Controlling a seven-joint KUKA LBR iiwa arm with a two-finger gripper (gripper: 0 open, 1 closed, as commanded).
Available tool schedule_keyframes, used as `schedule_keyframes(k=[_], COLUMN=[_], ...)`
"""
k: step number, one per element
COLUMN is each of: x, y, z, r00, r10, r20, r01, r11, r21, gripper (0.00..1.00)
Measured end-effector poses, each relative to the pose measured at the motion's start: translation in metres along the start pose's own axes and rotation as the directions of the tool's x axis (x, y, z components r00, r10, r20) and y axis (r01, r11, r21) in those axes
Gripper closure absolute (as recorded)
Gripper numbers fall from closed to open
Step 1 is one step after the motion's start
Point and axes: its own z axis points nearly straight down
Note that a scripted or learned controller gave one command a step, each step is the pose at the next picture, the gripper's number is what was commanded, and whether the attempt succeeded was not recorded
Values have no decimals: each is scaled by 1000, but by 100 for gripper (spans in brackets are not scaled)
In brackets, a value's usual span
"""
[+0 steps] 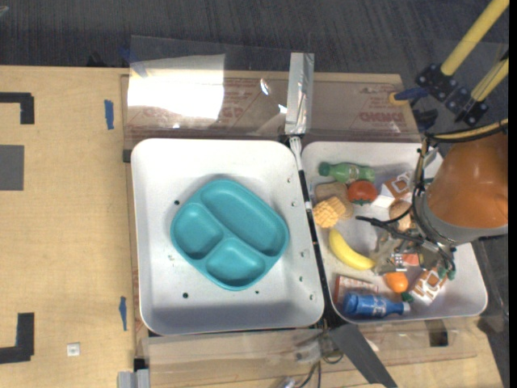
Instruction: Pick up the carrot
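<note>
A small orange piece that I take for the carrot lies in the right bin, near its front. My gripper hangs low over the same bin, just behind and above the carrot, and its dark body hides part of the items beneath it. I cannot tell whether it touches the carrot. The arm's orange band rises at the right.
The right bin also holds a green bottle, a red tomato, a corn cob, a banana, a blue bottle and small cartons. A teal divided plate sits in the left bin.
</note>
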Motion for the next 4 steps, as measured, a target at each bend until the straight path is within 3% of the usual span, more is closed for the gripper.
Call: schedule_keyframes(k=[1, 2, 3, 4], x=[14, 8, 4, -7], y=[20, -39, -37, -37], z=[-36, -12, -23, -54], r00=[944, 778, 778, 863], r10=[-328, -628, -628, -505], r20=[-24, -19, -11, -22], r01=[328, 627, 628, 504], r11=[945, 778, 778, 863], r21=[-14, -24, -19, -22], gripper=[100, 100, 100, 100])
